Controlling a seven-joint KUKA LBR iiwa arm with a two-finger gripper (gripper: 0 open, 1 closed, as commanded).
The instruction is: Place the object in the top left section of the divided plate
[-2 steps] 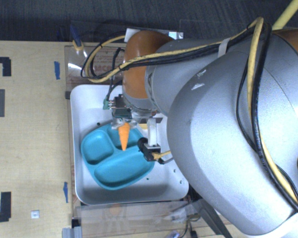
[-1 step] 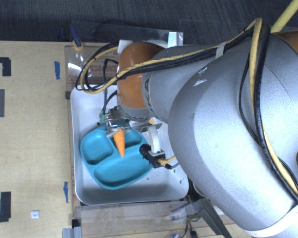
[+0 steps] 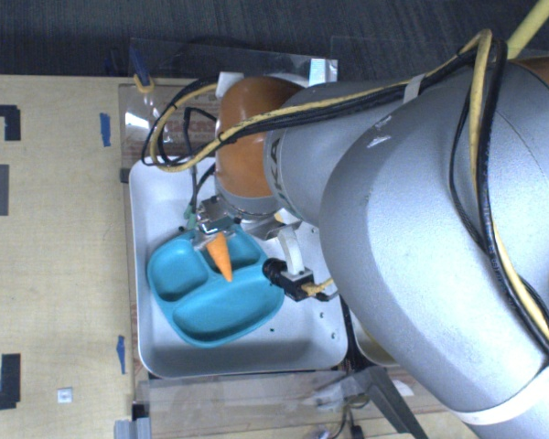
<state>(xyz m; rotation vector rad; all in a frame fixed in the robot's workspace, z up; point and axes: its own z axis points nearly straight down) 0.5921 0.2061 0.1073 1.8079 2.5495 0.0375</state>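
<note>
A blue divided plate (image 3: 185, 323) lies in the left white bin (image 3: 161, 195), tilted in the view. An orange carrot-shaped object (image 3: 220, 256) points down over the ridge between the plate's two small sections. Its wide top sits between the fingers of my gripper (image 3: 214, 233), which comes down from the orange-banded wrist directly above the plate. The gripper is shut on the carrot's top. The small section to the left of the carrot (image 3: 172, 271) holds nothing I can see.
The grey arm (image 3: 421, 208) covers the right half of the view and hides the second bin. Cables (image 3: 169, 135) loop over the bin's far edge. Bare bin floor (image 3: 293, 337) shows in front of the plate.
</note>
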